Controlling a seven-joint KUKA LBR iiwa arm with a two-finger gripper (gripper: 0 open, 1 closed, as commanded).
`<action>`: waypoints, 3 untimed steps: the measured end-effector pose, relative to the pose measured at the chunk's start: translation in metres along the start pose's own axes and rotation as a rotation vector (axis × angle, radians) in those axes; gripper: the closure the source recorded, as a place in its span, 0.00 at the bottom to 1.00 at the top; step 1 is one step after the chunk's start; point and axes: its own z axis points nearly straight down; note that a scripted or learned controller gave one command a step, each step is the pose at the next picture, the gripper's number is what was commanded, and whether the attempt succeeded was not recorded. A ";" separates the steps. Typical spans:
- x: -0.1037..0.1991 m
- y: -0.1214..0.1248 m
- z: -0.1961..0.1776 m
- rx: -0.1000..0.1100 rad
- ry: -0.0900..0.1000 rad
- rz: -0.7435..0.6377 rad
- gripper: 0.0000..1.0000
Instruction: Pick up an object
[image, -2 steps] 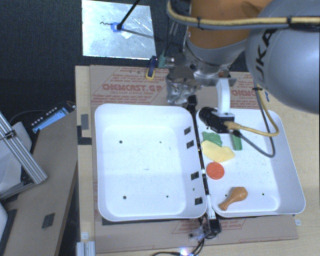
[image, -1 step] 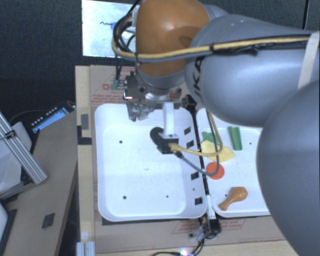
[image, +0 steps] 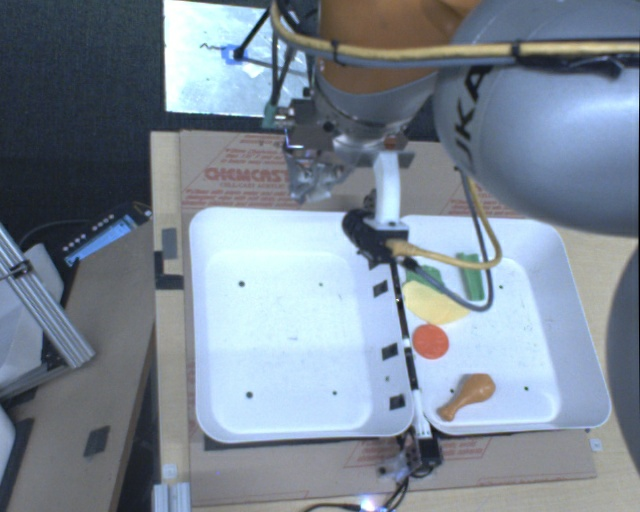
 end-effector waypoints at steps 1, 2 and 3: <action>-0.034 -0.013 -0.152 -0.012 0.003 0.001 1.00; 0.018 -0.086 0.005 0.025 -0.006 -0.011 1.00; -0.049 -0.088 0.030 0.010 -0.004 0.004 1.00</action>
